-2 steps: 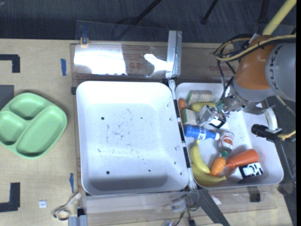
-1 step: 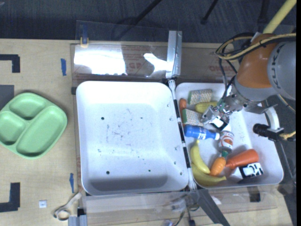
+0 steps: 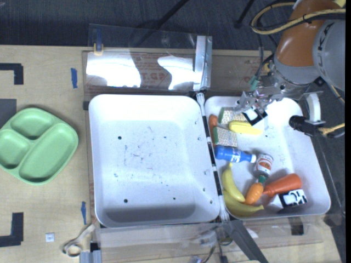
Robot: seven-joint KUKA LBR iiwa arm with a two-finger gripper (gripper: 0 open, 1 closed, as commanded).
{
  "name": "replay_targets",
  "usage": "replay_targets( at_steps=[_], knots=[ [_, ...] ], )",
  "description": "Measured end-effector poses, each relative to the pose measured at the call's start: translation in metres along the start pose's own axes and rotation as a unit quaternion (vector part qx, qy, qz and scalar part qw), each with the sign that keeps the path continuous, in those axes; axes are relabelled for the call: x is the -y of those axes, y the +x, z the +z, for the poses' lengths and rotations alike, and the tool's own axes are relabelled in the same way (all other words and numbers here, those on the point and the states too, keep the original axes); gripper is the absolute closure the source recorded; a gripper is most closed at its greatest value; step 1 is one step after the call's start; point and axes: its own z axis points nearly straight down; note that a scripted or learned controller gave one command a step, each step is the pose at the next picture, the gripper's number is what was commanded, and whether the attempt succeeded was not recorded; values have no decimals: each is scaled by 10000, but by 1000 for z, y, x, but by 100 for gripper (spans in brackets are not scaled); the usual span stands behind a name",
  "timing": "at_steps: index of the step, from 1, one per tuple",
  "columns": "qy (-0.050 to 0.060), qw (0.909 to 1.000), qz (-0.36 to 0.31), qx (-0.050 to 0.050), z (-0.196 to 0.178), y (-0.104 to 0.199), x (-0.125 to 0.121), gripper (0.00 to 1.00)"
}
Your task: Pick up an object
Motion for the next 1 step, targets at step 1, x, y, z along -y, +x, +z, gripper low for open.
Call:
replay_targets(
  at_steps=[1],
  knots=[
    [13, 9959, -906, -9, 14, 4, 0, 100]
  ],
)
